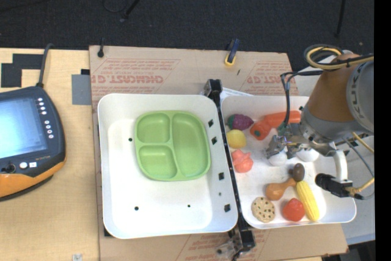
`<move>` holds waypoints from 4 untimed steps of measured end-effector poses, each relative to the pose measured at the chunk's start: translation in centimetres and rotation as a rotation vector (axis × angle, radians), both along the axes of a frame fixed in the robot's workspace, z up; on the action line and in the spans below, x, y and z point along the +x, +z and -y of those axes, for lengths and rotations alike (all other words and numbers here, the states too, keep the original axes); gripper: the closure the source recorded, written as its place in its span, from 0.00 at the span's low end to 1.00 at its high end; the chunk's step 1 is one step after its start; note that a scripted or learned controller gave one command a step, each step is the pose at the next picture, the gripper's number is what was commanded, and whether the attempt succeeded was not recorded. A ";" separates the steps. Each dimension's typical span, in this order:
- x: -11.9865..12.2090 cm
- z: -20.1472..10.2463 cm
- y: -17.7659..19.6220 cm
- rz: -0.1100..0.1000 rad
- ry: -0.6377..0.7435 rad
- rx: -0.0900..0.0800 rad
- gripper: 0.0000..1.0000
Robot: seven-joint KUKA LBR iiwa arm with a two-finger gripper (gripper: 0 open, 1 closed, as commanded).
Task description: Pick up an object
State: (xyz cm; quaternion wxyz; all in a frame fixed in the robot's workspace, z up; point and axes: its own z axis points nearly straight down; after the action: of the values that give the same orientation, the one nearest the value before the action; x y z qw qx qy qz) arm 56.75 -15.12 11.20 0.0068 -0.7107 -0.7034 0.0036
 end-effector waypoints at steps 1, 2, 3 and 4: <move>-0.4 0.0 5.8 0.010 0.005 -0.003 1.00; -0.3 0.1 10.8 0.012 0.011 -0.004 1.00; -2.7 -4.7 11.7 0.006 0.013 -0.002 1.00; -5.7 -9.4 10.3 0.003 0.013 -0.001 1.00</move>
State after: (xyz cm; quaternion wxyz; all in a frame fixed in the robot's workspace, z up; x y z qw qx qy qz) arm 51.03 -5.72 21.48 0.0054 -0.7060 -0.7082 0.0030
